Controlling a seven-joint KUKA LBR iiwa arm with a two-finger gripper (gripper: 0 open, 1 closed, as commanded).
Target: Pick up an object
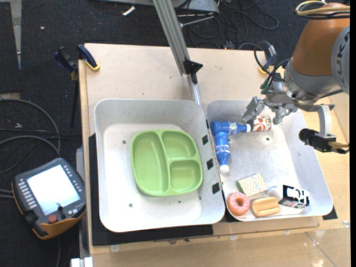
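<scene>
Blue-capped bottle lies crosswise near the right bin's far edge; I see my gripper directly above its body, fingers spread, nothing grasped.

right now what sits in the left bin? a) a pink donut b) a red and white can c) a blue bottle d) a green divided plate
d, the green divided plate lies alone in the left bin, while the donut, blue bottle and can are all in the right bin.
</scene>
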